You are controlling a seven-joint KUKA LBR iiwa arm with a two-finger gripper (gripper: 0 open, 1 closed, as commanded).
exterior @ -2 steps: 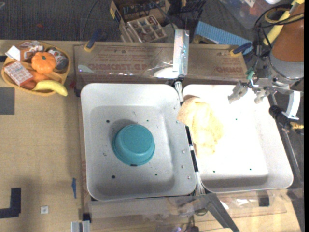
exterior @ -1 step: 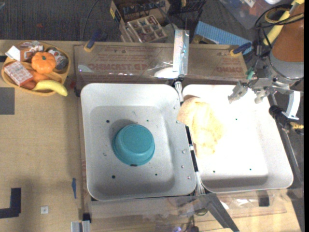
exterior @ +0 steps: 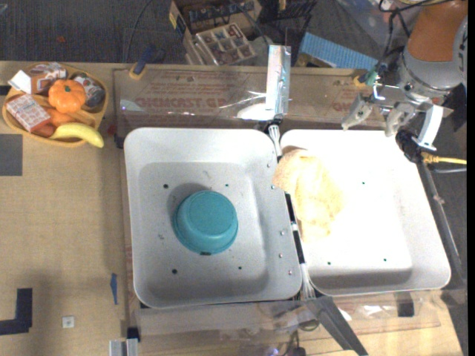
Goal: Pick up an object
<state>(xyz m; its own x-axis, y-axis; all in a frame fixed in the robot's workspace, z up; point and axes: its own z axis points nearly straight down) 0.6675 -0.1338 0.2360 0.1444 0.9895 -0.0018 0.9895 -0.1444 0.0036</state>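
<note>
My pincer [exterior: 376,119] hangs above the far right corner of the right bin [exterior: 386,273], close to its back rim, and its fingers [exterior: 355,117] stand spread apart with nothing between them. My arm [exterior: 438,32] comes in from the upper right, grey with the orange band above the wrist. In the left bin [exterior: 148,154] a teal bowl [exterior: 207,222] lies upside down near the middle of the floor. A pale yellow cloth [exterior: 310,188] lies crumpled in the right bin, against its left wall, and one end of it goes up over the rim where the two bins meet. Cloth and bowl are well apart from my pincer; the cloth is the nearer one. Behind the bins, a clear plastic sheet [exterior: 200,99] lies on the worktop [exterior: 59,221]. At the far left corner of the worktop stands a basket [exterior: 15,113] with toy food: an orange pumpkin [exterior: 67,95], a banana [exterior: 80,133] at its front edge, and small boxes which I cannot read.
</note>
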